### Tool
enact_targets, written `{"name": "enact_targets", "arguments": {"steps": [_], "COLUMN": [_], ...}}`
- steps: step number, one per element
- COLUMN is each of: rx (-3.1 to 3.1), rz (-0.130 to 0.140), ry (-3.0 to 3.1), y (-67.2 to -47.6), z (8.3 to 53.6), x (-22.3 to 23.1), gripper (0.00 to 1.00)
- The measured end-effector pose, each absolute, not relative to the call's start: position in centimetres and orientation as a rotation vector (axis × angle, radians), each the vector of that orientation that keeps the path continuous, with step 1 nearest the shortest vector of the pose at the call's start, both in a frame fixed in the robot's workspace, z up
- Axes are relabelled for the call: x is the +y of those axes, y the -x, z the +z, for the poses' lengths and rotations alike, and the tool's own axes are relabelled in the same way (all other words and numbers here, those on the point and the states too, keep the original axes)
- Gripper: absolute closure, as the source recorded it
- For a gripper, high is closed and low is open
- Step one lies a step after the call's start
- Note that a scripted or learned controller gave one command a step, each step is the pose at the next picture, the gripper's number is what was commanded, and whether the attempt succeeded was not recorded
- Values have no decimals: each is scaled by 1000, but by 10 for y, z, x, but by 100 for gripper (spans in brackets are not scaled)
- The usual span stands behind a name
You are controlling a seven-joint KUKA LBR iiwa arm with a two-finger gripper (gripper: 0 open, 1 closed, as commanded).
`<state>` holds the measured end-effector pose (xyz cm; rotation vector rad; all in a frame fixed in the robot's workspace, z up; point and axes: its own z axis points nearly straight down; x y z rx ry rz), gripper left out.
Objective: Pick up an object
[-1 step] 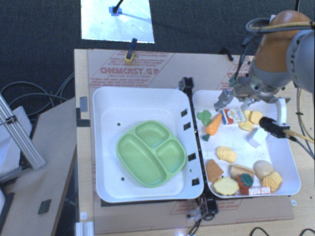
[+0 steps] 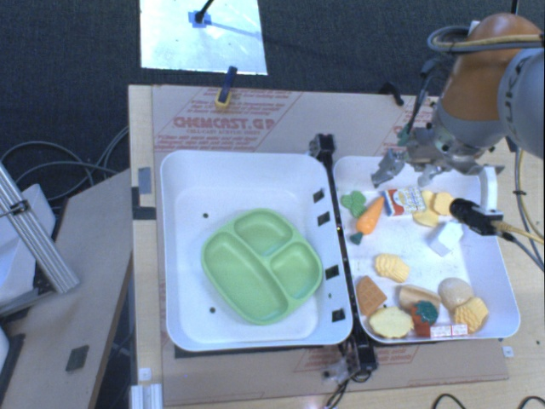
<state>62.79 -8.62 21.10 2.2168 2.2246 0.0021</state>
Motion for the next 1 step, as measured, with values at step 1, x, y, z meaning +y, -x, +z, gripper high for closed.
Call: {"name": "enact_targets", "arguments": {"steps": [1], "rx": [2224], "rz": [-1], "ry": [-2221], "y": [-629], "z": [170], "x": [-87], "gripper": [0]}}
